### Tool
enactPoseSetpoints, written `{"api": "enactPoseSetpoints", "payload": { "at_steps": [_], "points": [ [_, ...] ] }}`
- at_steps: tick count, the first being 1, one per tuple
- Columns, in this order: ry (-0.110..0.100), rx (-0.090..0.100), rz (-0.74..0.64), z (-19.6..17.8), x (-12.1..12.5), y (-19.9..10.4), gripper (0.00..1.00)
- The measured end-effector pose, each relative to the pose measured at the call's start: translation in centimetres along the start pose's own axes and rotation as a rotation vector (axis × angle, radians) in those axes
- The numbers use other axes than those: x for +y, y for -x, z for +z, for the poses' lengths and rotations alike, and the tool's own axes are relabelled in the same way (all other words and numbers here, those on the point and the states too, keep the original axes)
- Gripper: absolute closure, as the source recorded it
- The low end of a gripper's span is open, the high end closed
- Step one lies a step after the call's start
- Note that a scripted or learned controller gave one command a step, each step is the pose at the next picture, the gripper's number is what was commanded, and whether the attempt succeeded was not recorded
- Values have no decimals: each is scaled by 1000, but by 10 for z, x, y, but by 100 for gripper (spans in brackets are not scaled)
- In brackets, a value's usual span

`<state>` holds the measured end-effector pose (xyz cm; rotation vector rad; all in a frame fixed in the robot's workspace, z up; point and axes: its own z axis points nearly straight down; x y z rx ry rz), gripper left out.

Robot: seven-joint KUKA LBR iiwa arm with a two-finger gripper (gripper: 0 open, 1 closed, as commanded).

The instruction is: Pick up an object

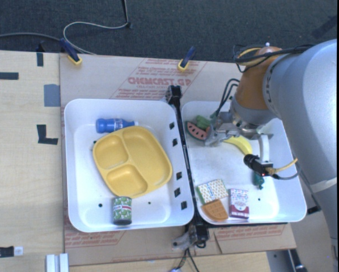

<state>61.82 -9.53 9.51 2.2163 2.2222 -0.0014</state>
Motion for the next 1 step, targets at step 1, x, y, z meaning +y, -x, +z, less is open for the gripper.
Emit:
{"api": "enactPoseSetpoints", "payload": {
  "at_steps": [1],
  "points": [
    [0, 2, 0, -90, 31, -45, 100]
  ]
}}
